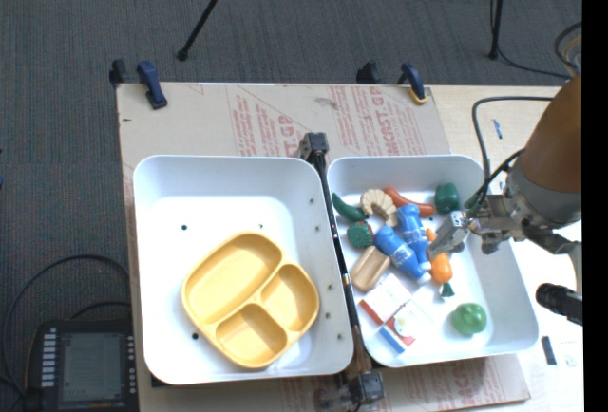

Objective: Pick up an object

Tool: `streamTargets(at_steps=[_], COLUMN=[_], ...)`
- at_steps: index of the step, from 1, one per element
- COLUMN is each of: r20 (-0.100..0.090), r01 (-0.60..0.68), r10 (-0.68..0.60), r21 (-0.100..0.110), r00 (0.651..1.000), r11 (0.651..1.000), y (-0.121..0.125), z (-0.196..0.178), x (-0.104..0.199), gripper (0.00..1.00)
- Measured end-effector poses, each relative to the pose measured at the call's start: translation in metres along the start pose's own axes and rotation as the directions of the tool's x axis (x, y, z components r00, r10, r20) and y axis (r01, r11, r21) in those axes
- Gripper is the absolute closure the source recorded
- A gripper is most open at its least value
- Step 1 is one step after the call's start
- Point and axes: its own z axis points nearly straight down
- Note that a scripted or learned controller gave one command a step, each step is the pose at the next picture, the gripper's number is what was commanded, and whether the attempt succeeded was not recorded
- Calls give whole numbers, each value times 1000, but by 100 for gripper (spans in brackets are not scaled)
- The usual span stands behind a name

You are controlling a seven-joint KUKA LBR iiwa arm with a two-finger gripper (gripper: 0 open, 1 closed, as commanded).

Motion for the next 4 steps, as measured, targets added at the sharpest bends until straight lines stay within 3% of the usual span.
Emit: streamTargets(at_steps=[1,2,3,4], r20=[0,2,0,1], r01=[-3,0,-3,3], r10=[3,0,3,-3], r21=[1,-3,1,-2], r00=[1000,1000,1000,1000], r11=[1000,1000,1000,1000], y=[34,88,88,111], z=[146,145,136,32], x=[-59,35,35,104], gripper=[0,0,100,100])
